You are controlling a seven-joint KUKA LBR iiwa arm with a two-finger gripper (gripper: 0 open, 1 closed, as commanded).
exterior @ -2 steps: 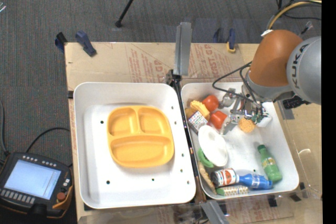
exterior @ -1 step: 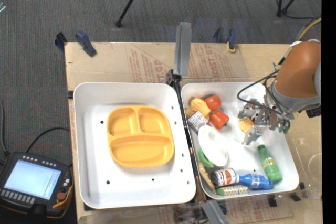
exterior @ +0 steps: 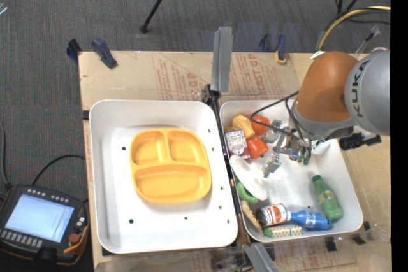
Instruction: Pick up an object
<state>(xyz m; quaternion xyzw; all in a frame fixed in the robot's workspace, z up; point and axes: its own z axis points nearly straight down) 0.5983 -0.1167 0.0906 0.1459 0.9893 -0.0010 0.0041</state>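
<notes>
teach pendant point(exterior: 39, 220) at far left, off the surface point(exterior: 159, 70), screen lit pale blue. two blue clamps point(exterior: 102, 51) on the surface's back left edge. left bin point(exterior: 102, 118) holding a yellow divided tray point(exterior: 171, 165), flat, its long compartment toward the near side and two smaller ones toward the back. grey upright post point(exterior: 222, 60) between the bins at the back.

right bin point(exterior: 352, 183) crowded along its left wall: yellow corn-like piece point(exterior: 244, 125) at the back, small printed packet point(exterior: 235, 143) just beside it, red-orange pieces point(exterior: 257, 147) touching both, white dish point(exterior: 247, 176) tilted below them with something green point(exterior: 245, 192) under its near edge. red-labelled can point(exterior: 274, 214) lying on its side near the front wall, long axis running left to right; blue bottle point(exterior: 310, 220) touching it on the right, same left-right axis, cap end toward the right. green box-like bar point(exterior: 282, 232) flat against the front wall under both. green bottle point(exterior: 327, 199) further right, lying down, long axis slanted, cap pointing back-left and base toward the near right corner.

gripper point(exterior: 273, 165) over the bin's middle, beside the white dish, fingers narrow and nothing seen between them. grey arm with orange band point(exterior: 325, 89) entering from the right, cables draped beneath.
</notes>
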